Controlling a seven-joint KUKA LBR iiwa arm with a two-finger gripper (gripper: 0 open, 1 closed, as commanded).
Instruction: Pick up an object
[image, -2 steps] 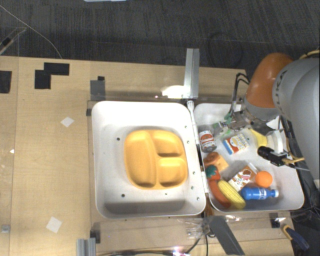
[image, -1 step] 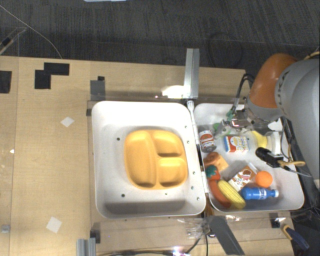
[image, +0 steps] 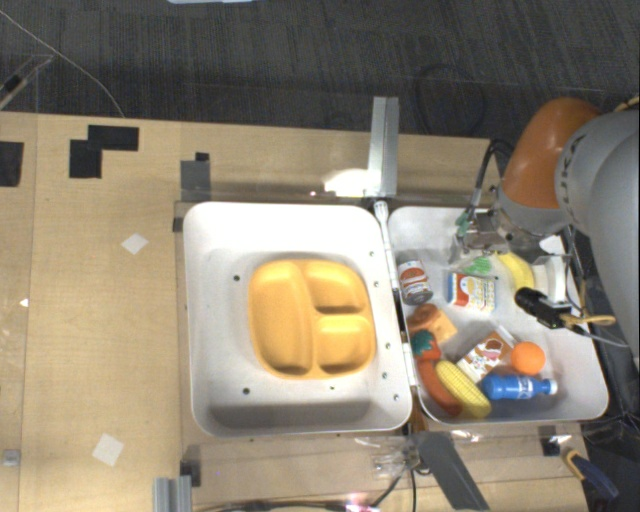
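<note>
Two bins: you have a left bin (image: 200, 330) and a right bin (image: 590, 385) side by side on the tabletop (image: 90, 330), sharing a middle wall, so anything lifted from one has a short way to the other.
Left bin: it carries a yellow tray (image: 308, 316) at its middle, lying flat with its compartments up; nothing lies in it that you could pick.
Right bin: all the small things are crowded here, which is why the arm (image: 560, 165) reaches over this bin's far right corner.
Candidates: a can (image: 414, 281) against the middle wall; a carton (image: 472, 290) near the bin's middle; a banana (image: 517, 270) just beside it toward the right edge; an orange (image: 527, 357), a bottle (image: 518, 387) and a corn cob (image: 463, 388) along the near edge.
Pincer: you see the pincer (image: 478, 232) low over the far part of the right bin, just above the carton and banana; you cannot tell how it stands or whether it has hold of anything, since the wrist hides it from this slant.
Judgement: it looks placed for a try at the carton or banana, the things nearest under it.
Risk: the pile is tight, so a descent may nudge neighbours instead of closing on one thing.
</note>
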